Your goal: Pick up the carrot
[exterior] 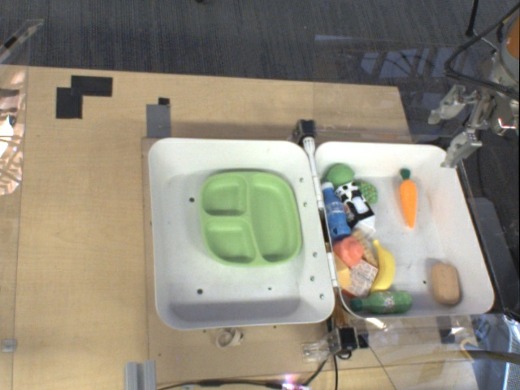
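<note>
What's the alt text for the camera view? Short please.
An orange carrot lies alone in the right white bin, with the gripper poised beyond the bin's far right corner. Other toys crowd that bin's left side, a brown potato sits near its front, and the left bin holds a green divided plate.

An orange plush carrot [408, 201] with a green top lies alone in the right white bin [471, 218]. The metal pincer [465, 126] hangs above that bin's far right corner, apart from it. A green sectioned plate [249, 218] sits in the left bin [175, 218].
</note>
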